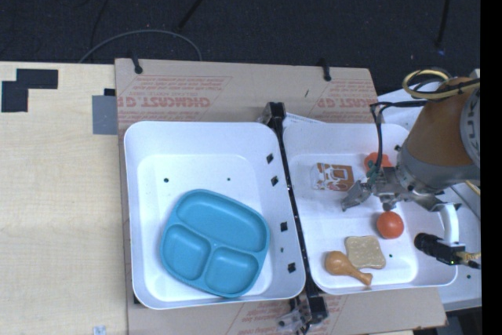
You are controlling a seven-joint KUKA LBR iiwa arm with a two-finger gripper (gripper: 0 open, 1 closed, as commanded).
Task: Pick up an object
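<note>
We log the pale wooden desk (pixel 55 192) at far left, bare apart from dark patches. Next, the left bin (pixel 149 145) holds a blue divided plate (pixel 214 242), lying flat toward its near side. Across the black divider, the right bin (pixel 321 145) carries the loose items: a small clear packet with brown print (pixel 332 176) toward the far side, a drumstick-shaped toy (pixel 347 266) and a tan toast slice (pixel 365 252) touching it near the front wall, a red tomato (pixel 389 225) just beside the slice. The pincer (pixel 375 193) hangs low between packet and tomato; we cannot tell how its jaws stand, and nothing we see is gripped. Another small red object (pixel 373 162) peeks out behind the wrist. The arm (pixel 439 141) enters from the right.
</note>
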